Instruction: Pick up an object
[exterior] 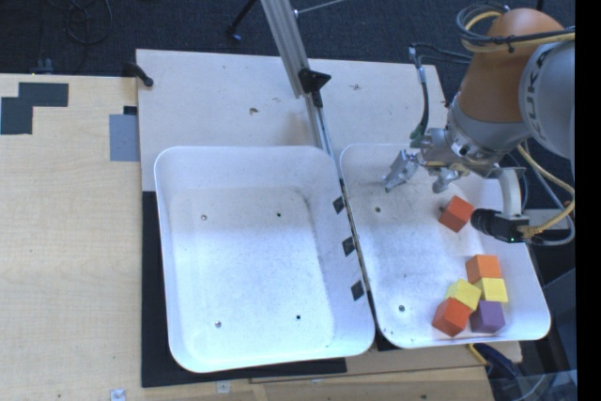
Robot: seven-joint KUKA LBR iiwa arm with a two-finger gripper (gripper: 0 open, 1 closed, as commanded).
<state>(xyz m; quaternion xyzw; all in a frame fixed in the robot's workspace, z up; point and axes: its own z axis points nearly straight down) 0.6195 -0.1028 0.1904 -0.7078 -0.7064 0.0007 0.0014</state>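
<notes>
My gripper hangs over the back part of the right bin, its two fingers spread open and nothing between them. An orange-red block lies on the bin floor just right of and below the gripper, apart from the fingers. At the bin's front right corner sits a cluster of blocks: an orange one, two yellow ones, a red-orange one and a purple one.
The left bin stands beside the right one, with a divider and black clips between them. A slanted aluminium bar rises behind the bins. Cables trail at the arm's right.
</notes>
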